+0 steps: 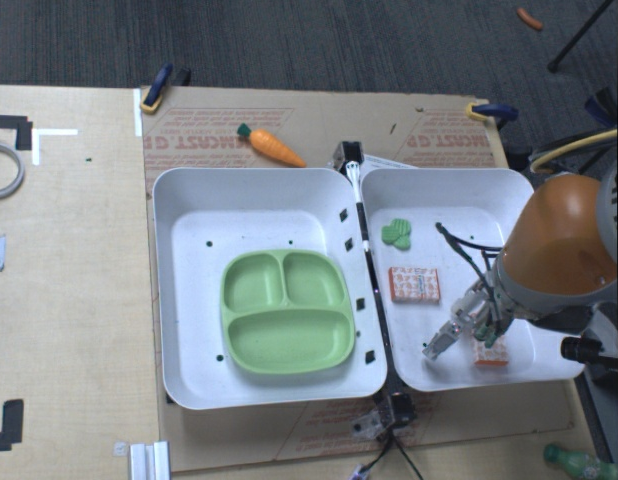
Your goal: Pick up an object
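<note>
Orange-bottomed block sits in the right bin's near corner, just beside my claw. Can't tell its state from up here. I'd center right over it, drop straight, avoid the wall.

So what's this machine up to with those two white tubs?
A grey and orange robot arm reaches into the right bin, its end effector low near the front. A small red and white object lies just beside it, a patterned packet and a green piece further back. It holds nothing yet. The left bin has a green divided plate; a toy carrot lies outside.
</note>
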